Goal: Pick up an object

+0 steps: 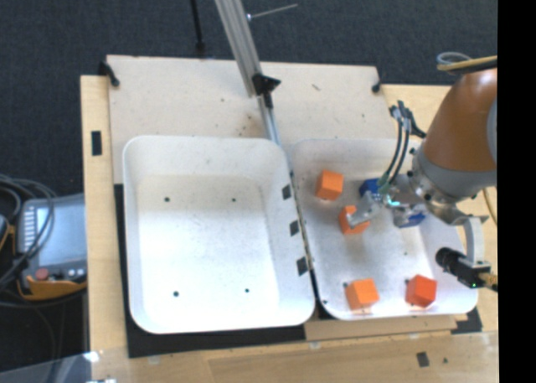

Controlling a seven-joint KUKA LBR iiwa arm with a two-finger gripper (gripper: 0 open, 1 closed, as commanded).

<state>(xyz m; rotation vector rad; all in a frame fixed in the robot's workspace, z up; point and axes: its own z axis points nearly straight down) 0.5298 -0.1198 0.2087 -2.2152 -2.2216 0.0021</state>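
Several orange blocks lie in the right bin (394,155). One block (330,184) sits near the bin's upper left, another (362,293) at the front, and a third (421,291) at the front right. A smaller orange piece (347,219) lies mid-bin. My gripper (384,221) hangs low over the middle of the right bin, open, with its left finger (361,224) right against the small orange piece. The piece sits outside the finger, not between the two, and nothing shows in the gap.
The left bin (134,205) stands beside the right one, their walls meeting at mid-bench (299,230). A slanted metal pole (239,29) rises from the back of the bench. The arm's orange and grey body (465,138) covers the right bin's far right side.
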